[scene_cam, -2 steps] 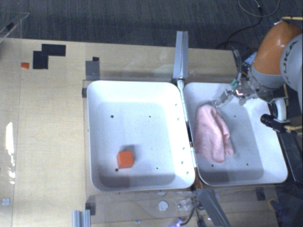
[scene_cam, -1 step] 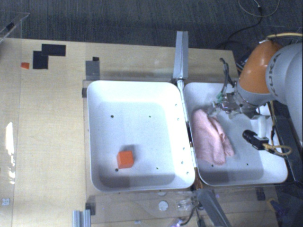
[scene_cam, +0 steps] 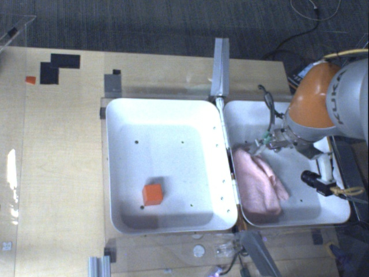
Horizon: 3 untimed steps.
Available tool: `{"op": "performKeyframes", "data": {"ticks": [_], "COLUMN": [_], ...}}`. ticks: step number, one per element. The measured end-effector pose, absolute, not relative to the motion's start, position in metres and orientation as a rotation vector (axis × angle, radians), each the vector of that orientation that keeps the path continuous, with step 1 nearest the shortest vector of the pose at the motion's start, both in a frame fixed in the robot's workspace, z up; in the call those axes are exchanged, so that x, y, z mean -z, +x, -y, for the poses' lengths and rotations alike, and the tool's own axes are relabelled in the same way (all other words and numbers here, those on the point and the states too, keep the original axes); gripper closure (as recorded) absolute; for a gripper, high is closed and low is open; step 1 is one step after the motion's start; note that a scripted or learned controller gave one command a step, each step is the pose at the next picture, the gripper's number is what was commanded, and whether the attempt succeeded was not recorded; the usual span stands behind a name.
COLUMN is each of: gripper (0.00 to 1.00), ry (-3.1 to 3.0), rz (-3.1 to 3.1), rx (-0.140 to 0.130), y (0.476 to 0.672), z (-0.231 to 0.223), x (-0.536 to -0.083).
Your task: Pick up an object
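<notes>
— Pink cloth [scene_cam: 258,183], where is it lying?
— Crumpled in the right bin [scene_cam: 300,212], against the wall next to the left bin [scene_cam: 161,120].
— And the claw [scene_cam: 266,143]?
— Low over the right bin, just above the cloth's upper end. Whether it touches the cloth, I cannot tell, and I cannot tell if it is apart or together.
— Anything else?
— An orange cube [scene_cam: 153,194] sits in the left bin, near its front-left corner, on the wooden table [scene_cam: 57,172]

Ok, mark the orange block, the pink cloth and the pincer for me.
orange block [scene_cam: 153,194]: camera view, top face.
pink cloth [scene_cam: 258,182]: camera view, middle of the folds.
pincer [scene_cam: 266,143]: camera view, at its tip above the cloth.
</notes>
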<state>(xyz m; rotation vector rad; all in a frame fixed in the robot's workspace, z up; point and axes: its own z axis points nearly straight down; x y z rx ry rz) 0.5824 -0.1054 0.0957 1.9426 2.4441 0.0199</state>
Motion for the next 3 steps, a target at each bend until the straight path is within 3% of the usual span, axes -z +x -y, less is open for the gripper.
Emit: {"op": "performKeyframes", "data": {"ticks": [1, 2, 3], "gripper": [0.00, 0.00, 0.00], "ry": [1.736, 1.736, 1.653], "rz": [-2.583, -2.583, -2.646], "rx": [-0.022, -0.022, -0.016], "y": [0.553, 0.553, 0.622], "z": [0.092, 0.092, 0.134], "x": [-0.096, -0.096, -0.094]}}
